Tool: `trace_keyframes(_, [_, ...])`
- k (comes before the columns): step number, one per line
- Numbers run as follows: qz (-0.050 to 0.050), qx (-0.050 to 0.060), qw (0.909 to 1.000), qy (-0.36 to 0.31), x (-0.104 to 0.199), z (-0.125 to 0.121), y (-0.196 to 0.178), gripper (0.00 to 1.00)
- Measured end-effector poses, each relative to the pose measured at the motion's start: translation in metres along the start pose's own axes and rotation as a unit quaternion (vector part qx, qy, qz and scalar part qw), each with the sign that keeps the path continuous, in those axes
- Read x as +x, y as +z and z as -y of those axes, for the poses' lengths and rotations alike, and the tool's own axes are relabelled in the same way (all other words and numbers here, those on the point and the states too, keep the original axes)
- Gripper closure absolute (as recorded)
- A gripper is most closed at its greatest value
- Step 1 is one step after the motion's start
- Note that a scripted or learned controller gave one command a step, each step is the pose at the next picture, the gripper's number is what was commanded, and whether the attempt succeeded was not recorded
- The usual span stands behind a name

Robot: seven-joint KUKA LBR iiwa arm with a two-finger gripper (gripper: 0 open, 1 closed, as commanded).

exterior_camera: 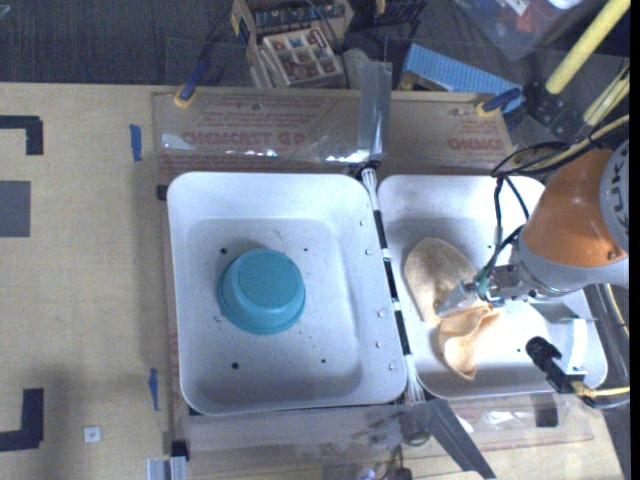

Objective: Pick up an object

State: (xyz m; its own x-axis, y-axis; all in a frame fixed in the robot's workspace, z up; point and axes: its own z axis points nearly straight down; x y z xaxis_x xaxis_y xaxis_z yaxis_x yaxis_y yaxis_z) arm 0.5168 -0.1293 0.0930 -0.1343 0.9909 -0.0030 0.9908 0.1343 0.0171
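A teal bowl (262, 290) lies upside down in the left bin (200, 208). In the right bin (410, 203) lies a tan, crumpled cloth-like piece (436, 270), and a smaller tan piece (462, 341) rests just below it. My gripper (472, 290) reaches in from the right and sits low between the two tan pieces, at the right edge of the upper one. Its fingertips are partly covered by the wrist, and I cannot make out whether anything sits between them.
The two white bins touch along a central rim (385, 268). Clear plastic sheeting (270, 133) lies behind the bins. Boxes and clutter (300, 38) stand beyond the bench. The wooden benchtop (80, 268) stretches out to the left.
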Motion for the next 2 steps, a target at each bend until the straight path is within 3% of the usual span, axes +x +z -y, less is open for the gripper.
trace_keyframes(1, [-0.001, -0.003, 1.0, 0.001, 0.0, -0.002, -0.011, 1.0])
trace_keyframes(2, [-0.002, 0.008, 0.9988, -0.047, 0.047, -0.025, -0.11, 1.0])
